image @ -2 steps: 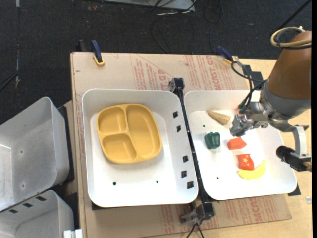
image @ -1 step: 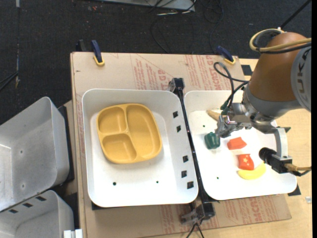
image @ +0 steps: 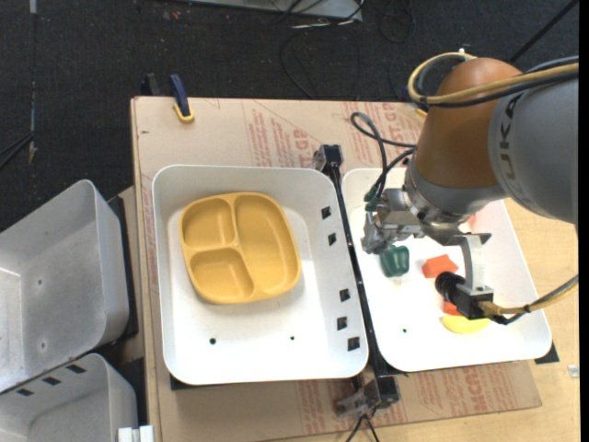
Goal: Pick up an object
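Note:
In the right bin (image: 515, 339), my gripper (image: 379, 238) hangs low over the bin's left part, under the grey and orange arm. A small dark green object (image: 396, 262) lies right at the gripper's lower edge, touching or nearly touching it; I cannot tell whether it is held. To the right of it lie an orange piece (image: 439, 266) and, nearer the front, a yellow piece (image: 463, 325). The arm hides the back of this bin.
The left bin (image: 258, 339) holds a yellow divided plate (image: 241, 247) in its back left part. A raised black-marked divider (image: 348, 274) separates the two bins. Grey plastic tubs (image: 55, 274) stand off the bench to the left.

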You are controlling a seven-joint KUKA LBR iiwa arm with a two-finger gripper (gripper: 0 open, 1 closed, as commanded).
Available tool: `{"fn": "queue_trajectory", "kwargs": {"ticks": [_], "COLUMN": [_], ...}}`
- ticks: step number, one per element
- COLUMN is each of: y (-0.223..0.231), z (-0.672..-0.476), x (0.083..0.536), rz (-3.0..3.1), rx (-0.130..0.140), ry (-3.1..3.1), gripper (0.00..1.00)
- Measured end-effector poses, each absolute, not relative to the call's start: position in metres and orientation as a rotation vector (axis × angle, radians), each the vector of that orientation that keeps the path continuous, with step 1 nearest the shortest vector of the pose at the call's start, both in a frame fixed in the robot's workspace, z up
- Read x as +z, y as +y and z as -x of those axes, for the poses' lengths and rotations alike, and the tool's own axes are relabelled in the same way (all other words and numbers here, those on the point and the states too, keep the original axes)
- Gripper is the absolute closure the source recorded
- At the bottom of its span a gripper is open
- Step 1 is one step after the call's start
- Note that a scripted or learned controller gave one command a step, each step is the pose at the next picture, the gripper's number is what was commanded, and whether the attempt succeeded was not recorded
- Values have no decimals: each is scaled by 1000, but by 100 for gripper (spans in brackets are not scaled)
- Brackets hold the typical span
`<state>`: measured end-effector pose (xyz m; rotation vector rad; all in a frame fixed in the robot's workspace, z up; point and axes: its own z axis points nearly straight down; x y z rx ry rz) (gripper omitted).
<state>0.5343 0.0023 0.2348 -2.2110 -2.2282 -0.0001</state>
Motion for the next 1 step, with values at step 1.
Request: {"fn": "queue_trajectory", "kwargs": {"ticks": [1], "y": [60], "z": [-529], "x": [225], "rz": [2209], "rx": [1], "ry": [-2229], "gripper": [100]}}
